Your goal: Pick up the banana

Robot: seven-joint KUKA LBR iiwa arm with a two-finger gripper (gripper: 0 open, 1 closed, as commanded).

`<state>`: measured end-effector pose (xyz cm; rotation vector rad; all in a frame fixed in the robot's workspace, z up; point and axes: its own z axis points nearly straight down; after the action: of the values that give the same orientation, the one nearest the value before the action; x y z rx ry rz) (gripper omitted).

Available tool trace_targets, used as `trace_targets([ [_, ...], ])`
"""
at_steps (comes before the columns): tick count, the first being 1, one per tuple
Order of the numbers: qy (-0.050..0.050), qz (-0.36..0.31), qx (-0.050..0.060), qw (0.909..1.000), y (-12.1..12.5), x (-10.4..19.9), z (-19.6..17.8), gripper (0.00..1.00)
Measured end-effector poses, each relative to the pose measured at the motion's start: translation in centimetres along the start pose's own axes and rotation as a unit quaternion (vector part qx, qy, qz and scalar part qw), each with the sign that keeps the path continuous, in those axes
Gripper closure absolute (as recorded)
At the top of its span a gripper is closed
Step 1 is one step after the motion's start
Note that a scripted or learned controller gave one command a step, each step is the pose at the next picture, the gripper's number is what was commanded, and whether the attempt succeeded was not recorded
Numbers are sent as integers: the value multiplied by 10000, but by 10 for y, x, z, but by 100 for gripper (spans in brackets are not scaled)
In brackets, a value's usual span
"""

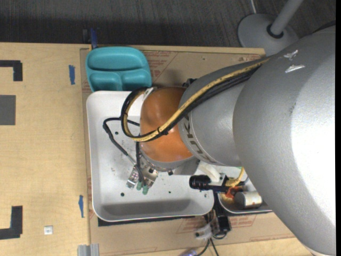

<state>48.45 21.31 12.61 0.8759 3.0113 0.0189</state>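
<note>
Nearest the lens: the grey arm (pixel 282 127), huge across the right half, reaching in from the right and over both bins. At its narrow end, an orange band (pixel 162 129), poised above the left bin (pixel 104 159), with a yellow cable (pixel 160 131) and thin black cables looped across it. Just below the band, the gripper (pixel 141 186), pointing down at the bin's white floor, closer to the near wall than the far one. Cannot tell whether the jaws stand wide or narrow: too small and too foreshortened from this angle. Cannot tell where the banana lies either, with much of both bins hidden under the arm.

A few dark specks (pixel 123 194) scattered on the white floor around the gripper. A corner of the right bin (pixel 241 211) peeking out beneath the arm, low and right of centre. Beyond the left bin's far wall, hard against it, a teal tray (pixel 118 68) with a divided hollow. Underneath everything, the tan bench (pixel 42 143), marked with short strips of blue tape (pixel 72 74) and black marks (pixel 11 71) along its left side. Past the bench's far edge, dark floor and the round grey foot of a stand (pixel 260 31).
</note>
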Motion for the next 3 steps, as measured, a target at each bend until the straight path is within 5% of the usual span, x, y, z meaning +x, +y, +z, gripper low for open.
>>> trace_targets([
  [1,-8,2,-16,10000,1,0,-10,100],
  [2,13,-1698,42,9855,-8,0,39,100],
  [3,6,-1696,28,9855,-7,0,29,100],
])
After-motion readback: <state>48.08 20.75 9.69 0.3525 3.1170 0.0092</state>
